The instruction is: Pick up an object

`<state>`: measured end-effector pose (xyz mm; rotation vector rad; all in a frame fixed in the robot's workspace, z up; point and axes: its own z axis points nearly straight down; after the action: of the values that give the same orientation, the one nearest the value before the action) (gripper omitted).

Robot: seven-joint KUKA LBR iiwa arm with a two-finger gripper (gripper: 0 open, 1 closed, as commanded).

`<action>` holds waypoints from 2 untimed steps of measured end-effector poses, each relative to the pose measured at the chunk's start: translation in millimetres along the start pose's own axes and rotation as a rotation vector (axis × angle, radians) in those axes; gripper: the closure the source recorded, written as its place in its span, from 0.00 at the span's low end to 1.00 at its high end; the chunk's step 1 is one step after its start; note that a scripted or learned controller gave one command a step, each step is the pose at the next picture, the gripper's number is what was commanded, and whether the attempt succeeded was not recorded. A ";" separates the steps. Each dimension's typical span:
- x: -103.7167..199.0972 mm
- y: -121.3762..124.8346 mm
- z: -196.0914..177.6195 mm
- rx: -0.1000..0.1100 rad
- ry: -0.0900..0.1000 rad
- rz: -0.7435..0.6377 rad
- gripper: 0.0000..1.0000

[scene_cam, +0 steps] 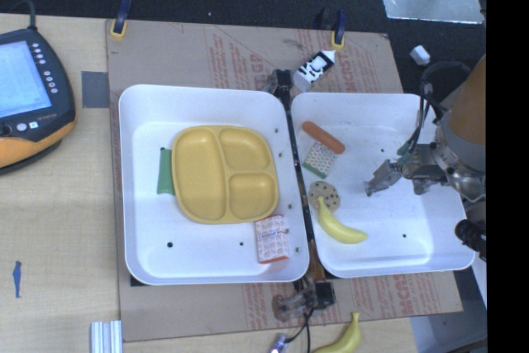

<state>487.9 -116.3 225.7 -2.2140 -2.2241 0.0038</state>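
My gripper (382,178) hangs over the middle of the right bin (413,260), reaching in from the right, with nothing visibly held. To its left in that bin lie a yellow banana (339,226), a round speckled disc (325,194), a speckled square piece with a green edge (319,159) and an orange-red sausage shape (322,137). All of these sit along the bin's left side, apart from the gripper. The left bin (132,252) holds a yellow divided plate (223,174), a green flat piece (164,171) partly under it, and a red-and-white packet (271,239).
An orange control pendant (29,95) lies on the bench at far left. A black-and-white object (314,68) sits behind the bins, and a second banana (343,336) lies in front of them. Clamps hold the cardboard sheet (207,54). The right bin's floor near the gripper is bare.
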 end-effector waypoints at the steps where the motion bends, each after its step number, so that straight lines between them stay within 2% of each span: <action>1: 65.9 38.9 14.6 -0.001 -0.002 -0.003 0.00; 2: 44.6 128.8 6.7 -0.002 -0.001 0.001 0.00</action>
<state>616.4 -71.1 218.5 -2.2161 -2.2245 0.0031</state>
